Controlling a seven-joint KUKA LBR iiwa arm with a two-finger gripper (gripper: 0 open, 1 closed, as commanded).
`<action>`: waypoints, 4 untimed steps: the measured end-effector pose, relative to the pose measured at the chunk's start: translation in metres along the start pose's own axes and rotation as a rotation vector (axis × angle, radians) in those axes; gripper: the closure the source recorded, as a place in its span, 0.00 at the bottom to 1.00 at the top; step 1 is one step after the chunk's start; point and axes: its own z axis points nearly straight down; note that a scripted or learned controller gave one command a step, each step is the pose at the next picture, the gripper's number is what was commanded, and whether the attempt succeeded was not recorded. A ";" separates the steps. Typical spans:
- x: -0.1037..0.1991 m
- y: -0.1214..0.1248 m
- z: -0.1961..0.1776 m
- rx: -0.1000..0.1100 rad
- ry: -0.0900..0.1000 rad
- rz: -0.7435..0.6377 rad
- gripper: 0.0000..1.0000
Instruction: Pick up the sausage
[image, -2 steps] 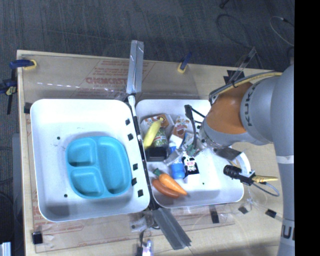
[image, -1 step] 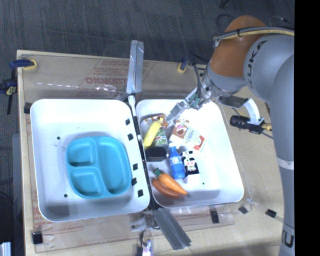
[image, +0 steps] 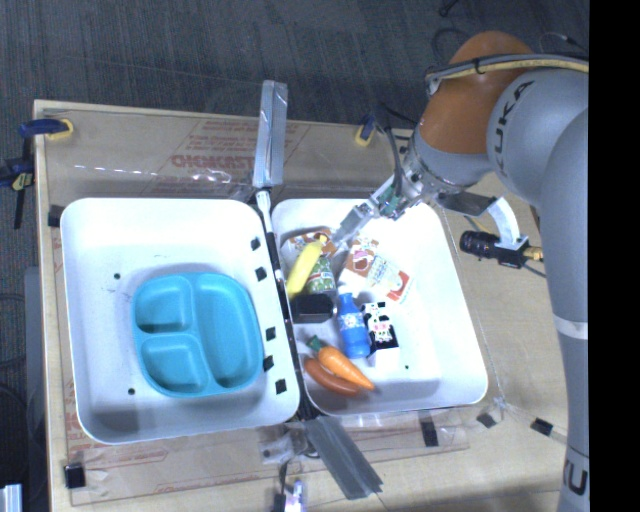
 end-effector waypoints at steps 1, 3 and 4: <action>0.000 0.000 0.000 0.000 0.000 0.000 0.00; 0.000 0.000 0.000 0.000 0.000 0.000 0.00; 0.002 0.018 0.100 -0.001 0.000 -0.024 0.00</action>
